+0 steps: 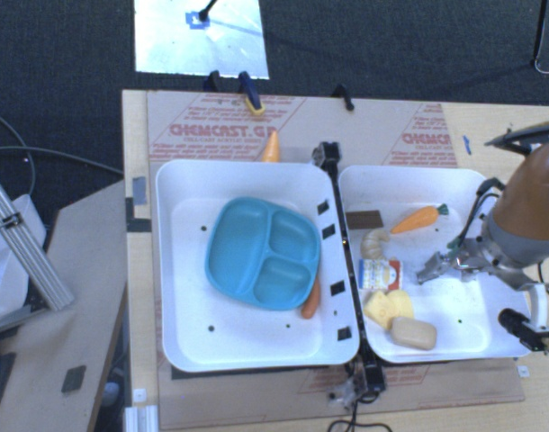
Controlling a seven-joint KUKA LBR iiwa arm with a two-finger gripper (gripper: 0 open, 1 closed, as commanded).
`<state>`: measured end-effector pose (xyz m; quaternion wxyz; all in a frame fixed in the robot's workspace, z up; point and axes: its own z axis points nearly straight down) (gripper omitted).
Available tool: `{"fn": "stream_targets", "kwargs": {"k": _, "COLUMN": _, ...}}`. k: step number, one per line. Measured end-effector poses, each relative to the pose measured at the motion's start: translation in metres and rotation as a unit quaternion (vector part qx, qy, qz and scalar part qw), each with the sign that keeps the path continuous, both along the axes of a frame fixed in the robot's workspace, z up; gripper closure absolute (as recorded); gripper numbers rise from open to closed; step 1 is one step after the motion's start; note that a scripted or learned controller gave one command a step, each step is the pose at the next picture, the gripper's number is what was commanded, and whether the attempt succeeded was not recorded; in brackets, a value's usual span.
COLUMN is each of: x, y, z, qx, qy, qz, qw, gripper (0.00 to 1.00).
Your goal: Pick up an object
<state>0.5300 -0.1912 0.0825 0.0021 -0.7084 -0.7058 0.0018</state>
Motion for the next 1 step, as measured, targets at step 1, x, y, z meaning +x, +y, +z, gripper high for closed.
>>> {"fn": "stream_targets", "kwargs": {"k": 1, "x": -0.0441, "y": 0.0434, "z": 0.0081, "qx": 0.0009, "qy": -0.002, "qz": 0.002, "qw": 1.0, "gripper": 0.0}}
